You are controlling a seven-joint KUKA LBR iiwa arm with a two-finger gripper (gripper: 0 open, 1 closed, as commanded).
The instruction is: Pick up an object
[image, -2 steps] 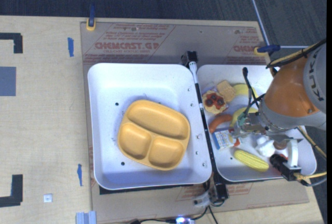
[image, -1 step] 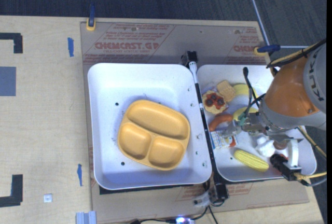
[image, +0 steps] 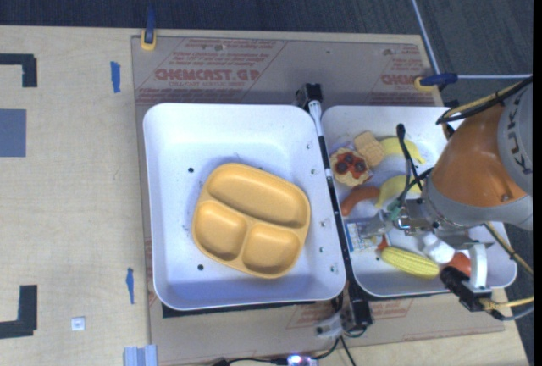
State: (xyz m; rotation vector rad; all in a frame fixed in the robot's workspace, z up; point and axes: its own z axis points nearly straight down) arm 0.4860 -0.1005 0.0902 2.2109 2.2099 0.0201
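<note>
The right bin (image: 383,286) holds several toy foods: a corn cob (image: 408,262) near the front, a berry tart (image: 350,165), a tan cracker (image: 367,146), yellow banana pieces (image: 393,185), an orange sausage (image: 356,200) and a blue-and-white packet (image: 364,235). My gripper (image: 405,222) is low over the middle of this bin, just above the corn cob and to the right of the packet. The arm's orange band (image: 474,165) covers the bin's right side. The view does not show anything held.
The left bin (image: 169,186) holds a yellow divided plate (image: 251,219). A black clamp (image: 312,93) sits at the back where the two bins meet. Black cables hang from the arm over the right bin's far part.
</note>
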